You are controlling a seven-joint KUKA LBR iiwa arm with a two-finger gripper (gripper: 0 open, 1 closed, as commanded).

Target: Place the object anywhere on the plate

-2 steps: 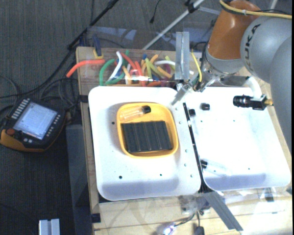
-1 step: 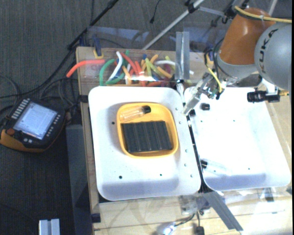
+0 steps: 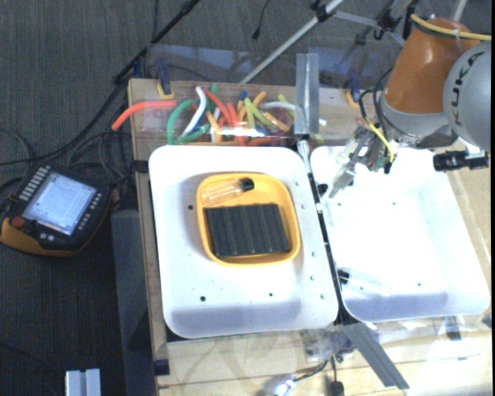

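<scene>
A yellow plate [image 3: 291, 214] lies in the left bin [image 3: 231, 308]. A black ridged block [image 3: 246, 229] rests flat on the plate and covers most of its middle. A small clear bottle with a black cap [image 3: 228, 190] lies on its side at the plate's far edge. My gripper [image 3: 340, 180] hangs over the far left corner of the right bin [image 3: 421, 254], pointing down and to the left. It is well apart from the plate, with the wall between the bins in between. Nothing shows at its tip.
A bundle of coloured tubes [image 3: 223, 114] lies behind the left bin. A faint clear item [image 3: 359, 280] rests near the right bin's front left. A pendant with a screen [image 3: 58, 207] sits on the floor at the left. A metal post [image 3: 308, 93] stands between the bins at the back.
</scene>
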